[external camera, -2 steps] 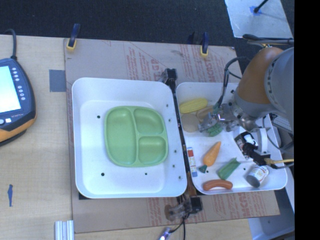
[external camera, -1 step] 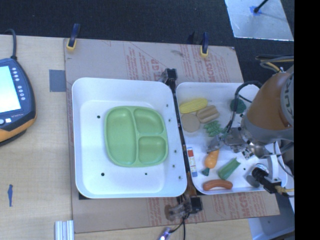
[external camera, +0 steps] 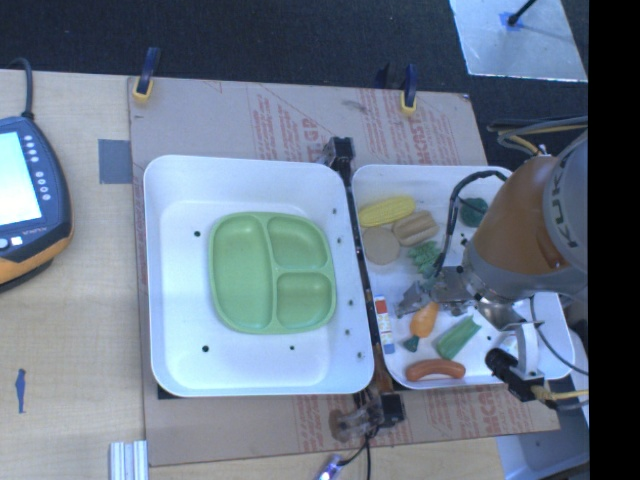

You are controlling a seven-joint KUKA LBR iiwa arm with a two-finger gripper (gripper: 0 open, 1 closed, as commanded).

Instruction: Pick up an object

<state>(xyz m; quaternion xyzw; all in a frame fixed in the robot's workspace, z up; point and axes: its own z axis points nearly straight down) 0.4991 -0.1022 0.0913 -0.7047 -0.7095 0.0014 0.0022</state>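
Observation:
The right bin holds several toy foods: a yellow corn cob, a tan bun, a round beige disc, a green leafy piece, an orange carrot, a green pickle and a red sausage. My gripper is low in this bin, just above the carrot and below the leafy piece. Nothing is visibly held. The arm's orange band covers the bin's right part.
The left bin holds a green divided plate. A small blue piece and a red-and-white piece lie by the right bin's left wall. A control pendant rests on the bench at far left.

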